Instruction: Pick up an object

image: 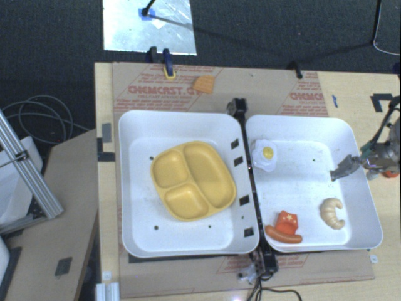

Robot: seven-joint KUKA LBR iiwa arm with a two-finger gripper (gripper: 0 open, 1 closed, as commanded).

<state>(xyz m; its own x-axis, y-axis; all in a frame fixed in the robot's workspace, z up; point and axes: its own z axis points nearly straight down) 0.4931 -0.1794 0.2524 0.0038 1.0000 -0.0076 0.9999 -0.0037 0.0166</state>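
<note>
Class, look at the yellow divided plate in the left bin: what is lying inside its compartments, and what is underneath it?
The yellow divided plate shows three compartments, each showing only bare yellow surface. It rests flat on the floor of the left bin. The patch of bin floor directly beneath it is covered, so anything there cannot be seen.

A yellow divided plate [193, 180] is seen in the left bin [135, 187] — fried egg [265, 154], croissant [333, 212], sausage [283, 234] in the right bin [301, 130].

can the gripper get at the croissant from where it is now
Probably yes. The gripper sits at the right bin's right edge, and the croissant lies just below it in the view, with bare bin floor between. The hot dog and fried egg lie well off to the side.
</note>
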